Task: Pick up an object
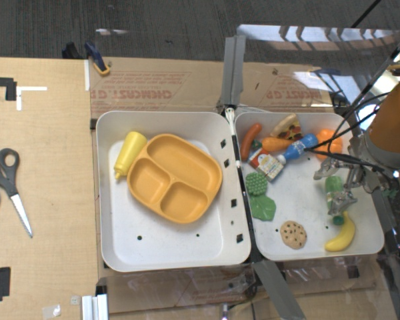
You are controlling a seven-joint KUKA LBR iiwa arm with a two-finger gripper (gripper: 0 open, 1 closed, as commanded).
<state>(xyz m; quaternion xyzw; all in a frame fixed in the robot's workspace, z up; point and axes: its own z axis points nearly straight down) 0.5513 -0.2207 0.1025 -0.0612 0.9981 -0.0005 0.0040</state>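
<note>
My gripper (pixel 335 189) is over the right part of the right bin (pixel 307 202), with the grey arm and its orange band coming in from the right. A small green object (pixel 333 184) lies right at the gripper's tip, partly hidden by its metal parts. A yellow banana (pixel 342 235) lies just below the gripper. A cookie (pixel 293 234) rests near the front of the bin. Toward the back lie a blue-and-white bottle (pixel 290 153), a carrot (pixel 275 143), a pizza slice (pixel 288 126), a red pepper (pixel 250 137) and an orange fruit (pixel 329 142).
Two green pieces (pixel 259 184) (pixel 263 209) lie by the right bin's left wall. The left bin (pixel 113 205) holds a yellow divided plate (pixel 173 177) and a yellow bottle (pixel 129 153). Scissors (pixel 12 187) lie on the bench at the left.
</note>
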